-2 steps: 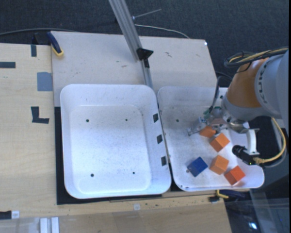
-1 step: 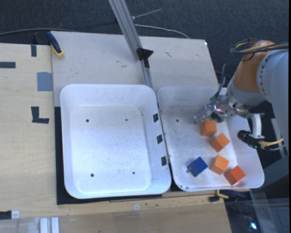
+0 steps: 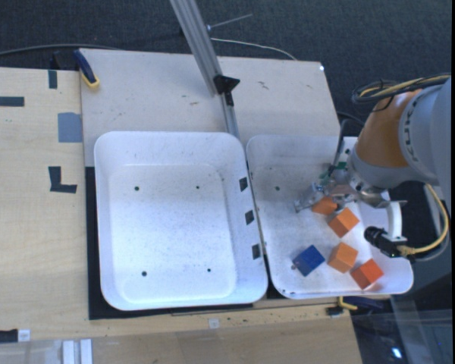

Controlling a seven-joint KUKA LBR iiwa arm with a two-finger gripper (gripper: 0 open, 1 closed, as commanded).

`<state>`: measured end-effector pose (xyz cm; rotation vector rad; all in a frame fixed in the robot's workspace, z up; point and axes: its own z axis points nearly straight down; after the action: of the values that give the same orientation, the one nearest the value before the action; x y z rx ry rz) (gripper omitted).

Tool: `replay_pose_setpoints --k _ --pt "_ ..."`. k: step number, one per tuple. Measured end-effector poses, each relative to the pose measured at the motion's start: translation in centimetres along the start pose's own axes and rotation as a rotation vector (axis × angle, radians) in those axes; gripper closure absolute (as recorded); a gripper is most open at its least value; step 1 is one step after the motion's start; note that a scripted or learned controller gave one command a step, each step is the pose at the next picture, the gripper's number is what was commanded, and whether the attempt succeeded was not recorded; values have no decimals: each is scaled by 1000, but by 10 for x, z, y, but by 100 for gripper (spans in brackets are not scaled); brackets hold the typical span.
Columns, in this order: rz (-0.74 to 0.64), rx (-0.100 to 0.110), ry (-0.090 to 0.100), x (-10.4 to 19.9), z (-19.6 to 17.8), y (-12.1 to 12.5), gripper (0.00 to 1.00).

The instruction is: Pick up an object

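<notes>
My gripper (image 3: pixel 321 195) is low in the right bin (image 3: pixel 284 165), near its right side, with the grey and orange wrist behind it. An orange block (image 3: pixel 324 206) lies right under the gripper, partly covered by it. A second orange block (image 3: pixel 343 221) sits just beside that one, toward the front right. Nearer the front edge are a blue block (image 3: pixel 309 260), another orange block (image 3: pixel 343 256) and an orange-red block (image 3: pixel 367 273).
The left bin (image 3: pixel 106 203) adjoins the right one along a shared rim. A slanted metal rail (image 3: pixel 201 40) reaches in from the top and ends above the bins' junction. Cables (image 3: pixel 421 245) hang by the arm at the right.
</notes>
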<state>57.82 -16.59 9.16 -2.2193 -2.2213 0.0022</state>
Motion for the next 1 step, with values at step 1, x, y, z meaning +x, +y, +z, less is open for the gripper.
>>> replay_pose_setpoints --k 1 --pt "-1 1 1 1 -9 0 100"
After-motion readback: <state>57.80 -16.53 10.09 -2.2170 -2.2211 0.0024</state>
